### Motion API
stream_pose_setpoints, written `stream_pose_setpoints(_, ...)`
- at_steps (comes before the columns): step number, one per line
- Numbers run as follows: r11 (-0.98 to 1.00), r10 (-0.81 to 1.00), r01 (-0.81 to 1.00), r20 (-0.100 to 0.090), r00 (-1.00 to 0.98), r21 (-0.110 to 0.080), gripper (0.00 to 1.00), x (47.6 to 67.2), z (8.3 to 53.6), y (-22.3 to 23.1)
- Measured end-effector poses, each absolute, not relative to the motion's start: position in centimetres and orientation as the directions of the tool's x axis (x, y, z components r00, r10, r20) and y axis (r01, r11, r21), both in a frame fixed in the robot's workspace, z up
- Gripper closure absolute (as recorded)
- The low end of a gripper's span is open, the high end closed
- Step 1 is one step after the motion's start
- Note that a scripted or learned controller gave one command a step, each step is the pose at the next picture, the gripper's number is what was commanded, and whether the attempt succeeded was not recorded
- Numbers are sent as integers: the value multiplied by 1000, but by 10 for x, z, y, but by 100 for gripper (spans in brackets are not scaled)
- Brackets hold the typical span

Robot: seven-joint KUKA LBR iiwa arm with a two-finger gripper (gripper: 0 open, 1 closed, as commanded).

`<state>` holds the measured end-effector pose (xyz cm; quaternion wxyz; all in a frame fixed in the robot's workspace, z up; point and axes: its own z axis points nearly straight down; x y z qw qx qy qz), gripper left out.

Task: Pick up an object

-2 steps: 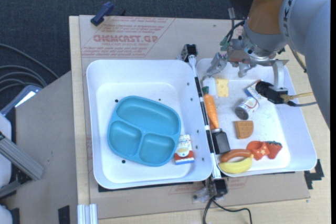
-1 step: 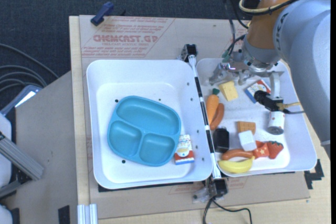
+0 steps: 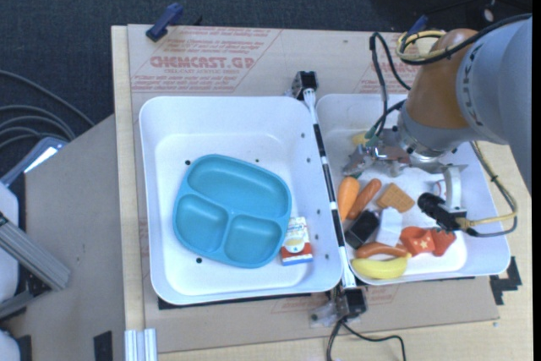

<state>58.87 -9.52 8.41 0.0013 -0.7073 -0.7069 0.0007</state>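
Nearest the bench's front edge, a banana (image 3: 379,268) lay in the right bin (image 3: 482,265) beside a red toy (image 3: 427,241); behind them sat two carrots (image 3: 355,196). Farther back the gripper (image 3: 378,153) hung; its state couldn't be told. A blue tray (image 3: 230,210) filled the left bin (image 3: 161,131).

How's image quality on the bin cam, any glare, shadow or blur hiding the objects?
Camera view: lighting even and soft; both white bins bright, with slight washout on the right bin's floor. Blue tray, carrot and banana sharp. The arm looks soft and casts a faint shadow over the right bin's upper half, muddying the clutter by the gripper.
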Motion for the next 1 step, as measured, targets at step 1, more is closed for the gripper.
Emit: stream_pose_setpoints(1,-1,1000,1000,1,1,-1,100,589,94,-95)
